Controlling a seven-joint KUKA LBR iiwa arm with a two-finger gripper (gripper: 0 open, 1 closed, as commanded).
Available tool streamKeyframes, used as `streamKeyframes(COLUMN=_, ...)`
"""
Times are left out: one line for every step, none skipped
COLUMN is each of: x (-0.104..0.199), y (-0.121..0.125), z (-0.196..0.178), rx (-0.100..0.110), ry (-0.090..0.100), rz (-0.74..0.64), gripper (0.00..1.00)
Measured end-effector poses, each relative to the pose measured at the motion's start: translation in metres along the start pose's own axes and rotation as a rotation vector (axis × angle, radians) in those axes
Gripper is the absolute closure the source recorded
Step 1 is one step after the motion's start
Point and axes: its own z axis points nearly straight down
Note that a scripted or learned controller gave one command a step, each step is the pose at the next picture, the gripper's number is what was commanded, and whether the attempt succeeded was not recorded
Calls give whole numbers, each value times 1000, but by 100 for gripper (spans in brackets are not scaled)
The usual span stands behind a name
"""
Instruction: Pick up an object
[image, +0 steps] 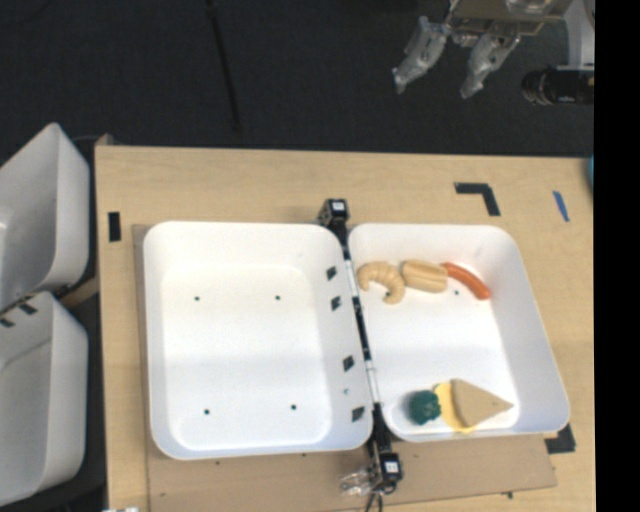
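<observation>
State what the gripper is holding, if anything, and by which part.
Nothing is held. The gripper hangs open above the bench's far edge, with only dark background between its fingers. The objects all lie in the right bin.

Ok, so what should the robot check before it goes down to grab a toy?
1. Gripper is up high, above the far edge of the bench, away from the bins: ok.
2. Fingers are spread with nothing between them: ok.
3. Toys to pick are in the right bin: a curled tan piece, a tan roll and an orange sausage near the far wall, a green lump and a tan wedge near the front: ok.
4. Room around a toy: the three far ones touch or nearly touch, and the green lump sits against the wedge: not ok.
5. Gripper lined up over a toy: cannot tell from this slanted view.
</observation>
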Motion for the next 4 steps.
streamKeyframes(x=-4, y=-2, z=-5, rx=10, ry=-4, rz=2, gripper=100)
streamKeyframes(x=94, y=-1, z=-45, rx=9, ry=3, rz=-3, gripper=100)
streamKeyframes(x=88, y=-1, z=-42, rx=14, ry=0, rz=4, gripper=0)
streamKeyframes(x=87, y=-1, z=-53, rx=10, ry=-2, rz=2, gripper=100)
